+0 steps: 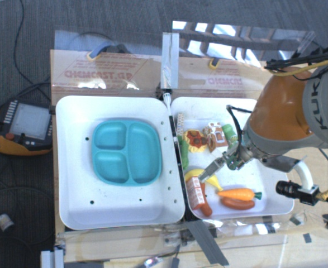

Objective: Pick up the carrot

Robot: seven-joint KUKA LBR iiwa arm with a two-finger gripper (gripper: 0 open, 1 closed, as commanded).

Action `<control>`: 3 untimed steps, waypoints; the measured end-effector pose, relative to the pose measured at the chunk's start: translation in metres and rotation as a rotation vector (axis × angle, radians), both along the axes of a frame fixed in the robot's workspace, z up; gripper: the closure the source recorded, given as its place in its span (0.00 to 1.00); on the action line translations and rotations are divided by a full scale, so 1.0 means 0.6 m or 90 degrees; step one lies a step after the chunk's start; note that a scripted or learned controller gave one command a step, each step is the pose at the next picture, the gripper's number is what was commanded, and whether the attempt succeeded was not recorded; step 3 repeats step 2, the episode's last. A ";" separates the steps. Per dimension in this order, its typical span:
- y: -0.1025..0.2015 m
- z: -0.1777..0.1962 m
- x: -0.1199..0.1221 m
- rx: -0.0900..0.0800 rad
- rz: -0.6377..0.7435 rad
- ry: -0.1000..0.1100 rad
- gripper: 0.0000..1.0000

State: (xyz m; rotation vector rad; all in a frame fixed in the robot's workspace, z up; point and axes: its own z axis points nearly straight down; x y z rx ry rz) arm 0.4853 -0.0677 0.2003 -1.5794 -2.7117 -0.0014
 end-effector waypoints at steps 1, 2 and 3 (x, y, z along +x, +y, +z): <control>0.000 0.000 0.000 0.000 0.000 0.000 0.00; 0.000 0.000 0.000 0.000 0.000 0.000 0.00; 0.000 0.000 0.000 0.000 0.000 0.000 0.00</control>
